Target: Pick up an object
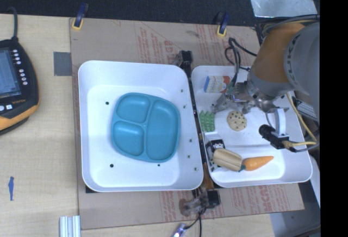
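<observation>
My gripper [227, 100] hangs over the back half of the right bin [298, 175], between a small white carton with blue and red print [216, 84] and a round speckled cookie [236, 120]. Nothing shows held in it. A green ridged piece [207, 120] lies by the bin's left wall. Along the front of the bin lie a tan bread roll [227, 159] and an orange carrot [257, 163], touching end to end. A small black-and-white item [214, 145] sits just behind the roll.
The left bin [92, 122] holds a blue divided plate [145, 127] at its middle. A tablet-like pendant [13, 86] rests on the bench at far left. The arm's grey and orange body [283, 62] covers the right bin's back right corner.
</observation>
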